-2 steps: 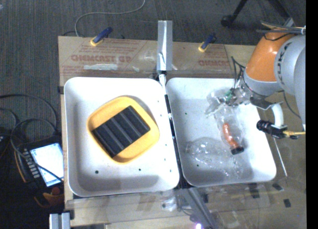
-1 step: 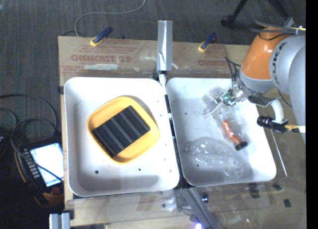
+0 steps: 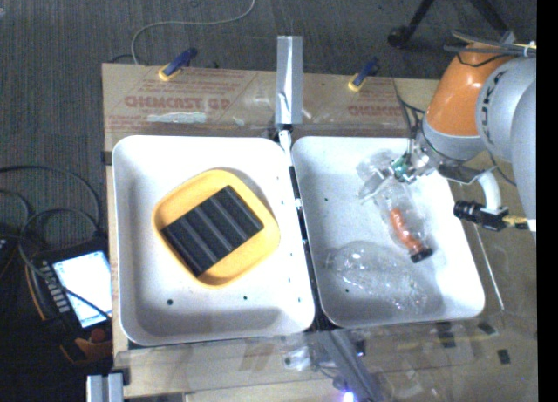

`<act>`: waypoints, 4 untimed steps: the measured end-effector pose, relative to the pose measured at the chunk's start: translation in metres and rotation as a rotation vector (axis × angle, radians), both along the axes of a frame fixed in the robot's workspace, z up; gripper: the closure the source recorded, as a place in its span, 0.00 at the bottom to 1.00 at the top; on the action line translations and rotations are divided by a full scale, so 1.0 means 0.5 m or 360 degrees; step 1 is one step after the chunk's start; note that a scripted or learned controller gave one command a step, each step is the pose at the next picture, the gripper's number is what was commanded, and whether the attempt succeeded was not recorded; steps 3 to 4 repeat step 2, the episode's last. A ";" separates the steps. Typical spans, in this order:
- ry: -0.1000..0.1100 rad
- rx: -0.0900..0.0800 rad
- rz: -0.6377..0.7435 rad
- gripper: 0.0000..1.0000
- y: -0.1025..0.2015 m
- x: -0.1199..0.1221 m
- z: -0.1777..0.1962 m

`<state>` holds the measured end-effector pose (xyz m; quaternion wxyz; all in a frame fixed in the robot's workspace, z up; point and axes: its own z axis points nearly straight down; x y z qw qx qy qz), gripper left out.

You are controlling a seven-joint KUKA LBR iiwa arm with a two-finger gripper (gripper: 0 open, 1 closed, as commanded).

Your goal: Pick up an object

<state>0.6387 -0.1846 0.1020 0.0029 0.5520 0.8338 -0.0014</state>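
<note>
In the left bin [image 3: 139, 304] lies a yellow block with a black ribbed top [image 3: 216, 226]. The right bin [image 3: 462, 300] holds a clear bottle with an orange label and a black cap [image 3: 404, 226], a crumpled clear plastic piece [image 3: 379, 173] and a clear plastic container [image 3: 375, 274]. My gripper [image 3: 404, 167] is low over the right bin's far side, right against the crumpled clear plastic and just above the bottle's upper end.
The grey arm with its orange band [image 3: 462, 104] comes in from the right over the right bin's far corner. A metal divider post [image 3: 289, 86] stands between the bins at the back. Two clamps [image 3: 177, 64] hold the cardboard backing.
</note>
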 end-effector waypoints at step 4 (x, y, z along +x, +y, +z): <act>0.0000 0.0009 0.0025 1.00 0.167 -0.001 0.195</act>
